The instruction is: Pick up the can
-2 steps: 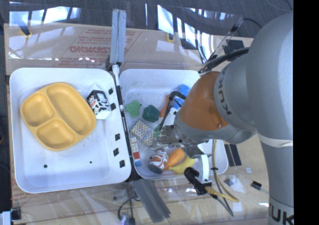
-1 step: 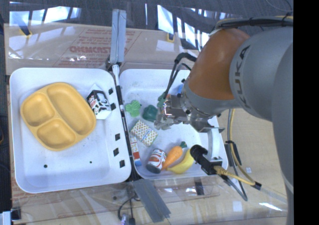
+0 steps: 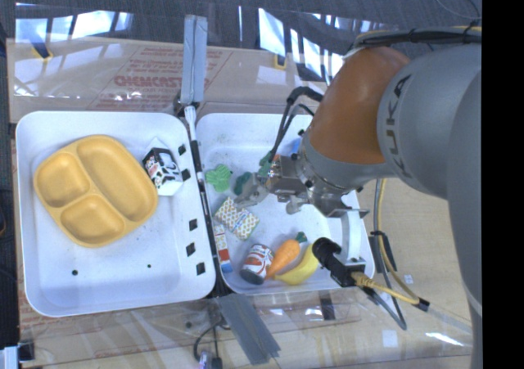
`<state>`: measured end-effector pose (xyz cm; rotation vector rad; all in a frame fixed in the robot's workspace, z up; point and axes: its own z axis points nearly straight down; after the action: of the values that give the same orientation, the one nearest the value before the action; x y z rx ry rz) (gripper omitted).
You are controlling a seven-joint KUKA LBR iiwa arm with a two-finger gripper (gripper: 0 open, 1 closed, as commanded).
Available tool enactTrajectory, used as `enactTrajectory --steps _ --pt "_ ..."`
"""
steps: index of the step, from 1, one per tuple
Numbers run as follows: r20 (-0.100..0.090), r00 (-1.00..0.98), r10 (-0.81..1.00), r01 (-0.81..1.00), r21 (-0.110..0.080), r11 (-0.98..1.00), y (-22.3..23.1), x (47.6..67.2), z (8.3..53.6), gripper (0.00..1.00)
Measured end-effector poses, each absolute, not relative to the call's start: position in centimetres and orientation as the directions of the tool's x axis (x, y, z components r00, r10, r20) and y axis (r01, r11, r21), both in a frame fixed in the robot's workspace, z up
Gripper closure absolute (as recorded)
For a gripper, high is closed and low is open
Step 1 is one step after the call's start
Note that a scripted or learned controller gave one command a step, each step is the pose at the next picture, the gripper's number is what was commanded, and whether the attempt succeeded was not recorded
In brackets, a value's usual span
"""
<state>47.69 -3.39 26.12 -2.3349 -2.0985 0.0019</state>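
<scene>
We take the divider (image 3: 195, 187) between the two bins as our landmark and read from its left. Well to its left, in the left bin (image 3: 49, 277), a yellow sectioned plate (image 3: 94, 189) lies flat. A small black-and-white carton (image 3: 163, 169) sits just left of the divider, tipped against the plate's edge.

Just right of the divider, in the right bin (image 3: 246, 126), a green toy (image 3: 219, 177) lies near a patterned packet (image 3: 237, 218). Below the packet the can (image 3: 256, 263) lies on its side against the bin's near wall, with a carrot (image 3: 286, 256) and a banana (image 3: 301, 269) touching one another just beyond it. We judge that the wall and these neighbours leave little room for fingers around the can.

Further right of the divider, the gripper (image 3: 260, 183) hangs beneath the orange-banded wrist over the middle of the bin, near the green toy and well apart from the can. We cannot tell how its jaws stand, as the wrist hides them. It holds nothing we can see, so we judge the pick not yet begun.
</scene>
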Motion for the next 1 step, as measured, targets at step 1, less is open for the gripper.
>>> enactTrajectory --steps 1 --pt "-0.001 0.21 0.978 0.978 -0.007 -0.21 -3.26 47.53 18.97 0.0"
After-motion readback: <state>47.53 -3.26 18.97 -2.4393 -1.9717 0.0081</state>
